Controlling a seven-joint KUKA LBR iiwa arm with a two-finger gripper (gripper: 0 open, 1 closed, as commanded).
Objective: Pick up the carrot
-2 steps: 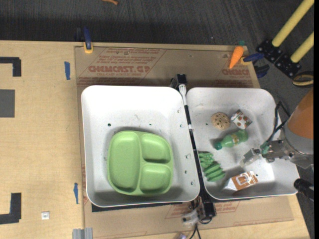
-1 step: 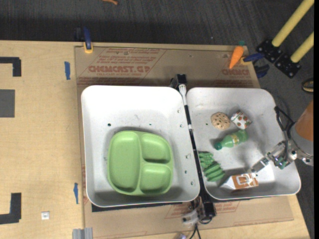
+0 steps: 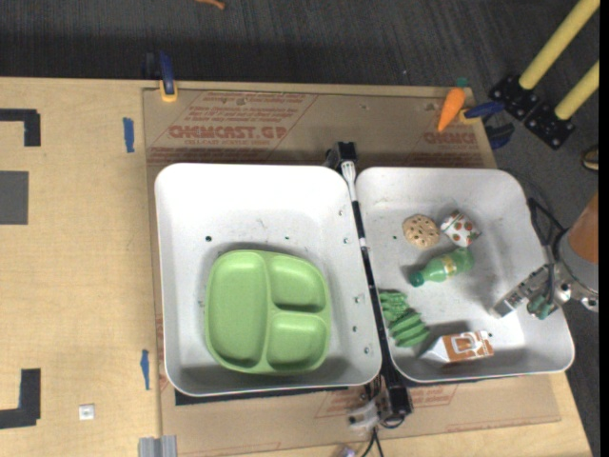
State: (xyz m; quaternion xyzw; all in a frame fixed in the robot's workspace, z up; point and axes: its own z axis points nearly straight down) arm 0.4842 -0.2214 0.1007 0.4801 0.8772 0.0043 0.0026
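The carrot [image 3: 451, 109], small and orange with a green top, lies on the wooden board behind the right bin [image 3: 504, 190], outside both bins. My gripper [image 3: 529, 299] hangs low over the right bin's right side, near its rim, far in front of the carrot. Nothing shows in it.
The right bin holds a cookie [image 3: 419, 228], a red-and-white toy [image 3: 459, 227], a green bottle [image 3: 442, 268], green pods [image 3: 403, 319] and an orange carton [image 3: 466, 347]. A green divided plate [image 3: 269, 309] sits in the left bin [image 3: 181, 255]. Yellow-handled tools [image 3: 561, 41] lie at the back right.
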